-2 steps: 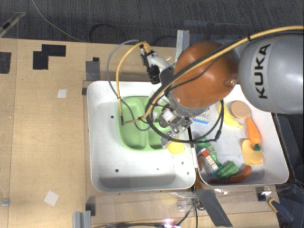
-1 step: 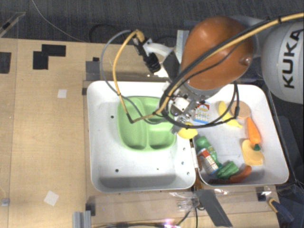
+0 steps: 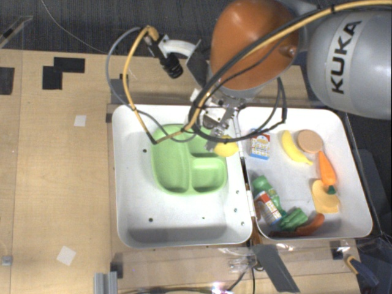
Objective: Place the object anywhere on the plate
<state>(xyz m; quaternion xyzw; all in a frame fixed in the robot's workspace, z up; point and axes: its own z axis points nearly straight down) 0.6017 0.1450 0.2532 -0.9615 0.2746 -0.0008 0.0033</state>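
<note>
Item: placing step, judged late in the carry. The gripper is seen low over the back right corner of the green divided plate, which lies in the left bin. A small yellow object is seen at the gripper's tip, over the plate's right rim, close to the wall shared with the right bin. It appears to be pinched there, but the grip cannot be confirmed; whether the claw is wide, narrow or closed on it cannot be told, the tip being masked by cables and the wrist. Next move, as judged: the object is to be brought a little further left, clear of the rim, over one of the plate's compartments, lowered and let go. Right bin contents noted: a banana, a carrot, a small carton, green items and others too crowded to name. Plate's back edge partly hidden by the arm.
</note>
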